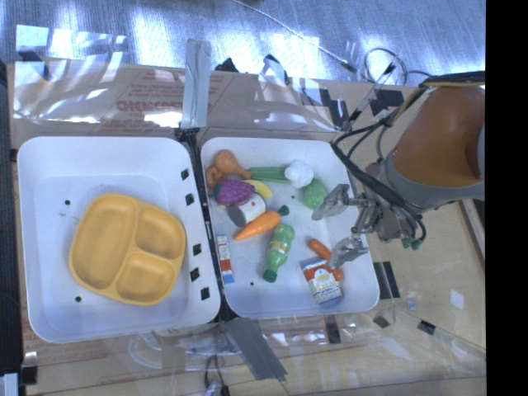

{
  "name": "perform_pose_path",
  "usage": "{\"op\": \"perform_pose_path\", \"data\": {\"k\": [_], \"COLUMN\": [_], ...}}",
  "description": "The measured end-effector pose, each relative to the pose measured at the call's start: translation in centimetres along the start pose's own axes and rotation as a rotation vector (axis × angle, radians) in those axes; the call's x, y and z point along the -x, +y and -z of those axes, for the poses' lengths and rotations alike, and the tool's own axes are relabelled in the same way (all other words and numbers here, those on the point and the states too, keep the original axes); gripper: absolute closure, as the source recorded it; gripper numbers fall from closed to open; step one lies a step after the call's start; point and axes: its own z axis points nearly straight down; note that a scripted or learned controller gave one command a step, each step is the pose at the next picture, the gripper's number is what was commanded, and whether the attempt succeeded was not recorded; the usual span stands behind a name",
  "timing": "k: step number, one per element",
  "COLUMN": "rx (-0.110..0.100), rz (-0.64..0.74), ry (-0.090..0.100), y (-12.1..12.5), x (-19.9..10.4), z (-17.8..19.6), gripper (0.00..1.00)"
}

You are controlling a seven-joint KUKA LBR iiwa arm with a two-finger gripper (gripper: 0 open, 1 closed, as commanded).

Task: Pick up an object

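The camera view shows the right bin (359, 291) holding a loose clutter of toy groceries, any of which could serve as the object to pick up; the nearest candidates are the small orange carrot piece (318, 248) and the labelled can (322, 283), both lying low near the bin's right side. The gripper (339, 228) is seen spread wide, with nothing between its fingers (330, 202): one tip lies just beside the green leafy vegetable (314, 193), the other just above the can and beside the carrot piece. The carrot piece thus lies roughly between the tips, nearer the lower one. It is judged that the wide opening is kept so that an object can be straddled before closing. Further in, a green bottle (279, 251), a large carrot (258, 225), purple grapes (235, 192) and a white garlic-like item (299, 172) are crowded together, probably just as they were tipped in. The left bin (49, 304) carries a yellow divided tray (126, 248), well apart from the arm.
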Motion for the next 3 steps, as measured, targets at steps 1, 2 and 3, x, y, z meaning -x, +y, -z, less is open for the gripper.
{"op": "perform_pose_path", "data": {"k": [1,2,3], "rx": [-0.012,0.002,0.001], "rz": [-0.048,-0.034,-0.127], "ry": [-0.037,-0.004,-0.003], "y": [-0.4,6.6,9.3], "x": [2.0,2.0,3.1], "z": [-11.0,-13.5,-13.5], "gripper": [0.00,0.00,0.00]}}
